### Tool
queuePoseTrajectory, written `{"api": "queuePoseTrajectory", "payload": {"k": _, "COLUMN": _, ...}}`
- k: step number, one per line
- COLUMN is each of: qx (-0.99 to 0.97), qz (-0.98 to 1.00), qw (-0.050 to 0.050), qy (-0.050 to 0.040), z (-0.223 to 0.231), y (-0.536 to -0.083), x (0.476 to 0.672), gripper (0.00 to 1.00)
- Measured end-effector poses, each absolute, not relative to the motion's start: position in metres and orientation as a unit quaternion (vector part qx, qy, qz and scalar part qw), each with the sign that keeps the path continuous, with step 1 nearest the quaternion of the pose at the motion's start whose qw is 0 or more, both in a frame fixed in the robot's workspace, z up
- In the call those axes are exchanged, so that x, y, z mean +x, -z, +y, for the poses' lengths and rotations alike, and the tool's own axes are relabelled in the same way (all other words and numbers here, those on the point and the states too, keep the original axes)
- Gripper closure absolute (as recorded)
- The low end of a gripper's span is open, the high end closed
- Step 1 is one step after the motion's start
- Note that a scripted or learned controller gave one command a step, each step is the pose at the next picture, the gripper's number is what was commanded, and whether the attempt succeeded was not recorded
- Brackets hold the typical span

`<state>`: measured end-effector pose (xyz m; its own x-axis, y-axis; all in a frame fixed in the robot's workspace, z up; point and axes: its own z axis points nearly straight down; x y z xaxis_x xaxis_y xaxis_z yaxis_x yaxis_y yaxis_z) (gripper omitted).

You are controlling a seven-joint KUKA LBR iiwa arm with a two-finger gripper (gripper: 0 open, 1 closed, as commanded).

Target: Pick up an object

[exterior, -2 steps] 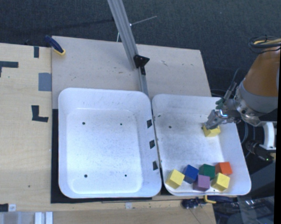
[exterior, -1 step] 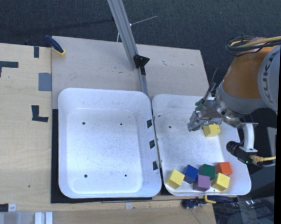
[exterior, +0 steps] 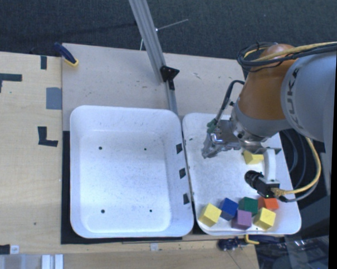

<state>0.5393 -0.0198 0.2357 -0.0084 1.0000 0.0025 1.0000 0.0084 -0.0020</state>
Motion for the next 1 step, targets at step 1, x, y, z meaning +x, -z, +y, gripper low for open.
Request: {"api": "queuePoseTrajectory", "payload": {"k": 1, "qx": -0.704, "qz": -0.710, "qw": 0.002, "qy": -0.0006, "z": 0.0413, "y": -0.2335, "x": 0.5224, "gripper": 1.00}}
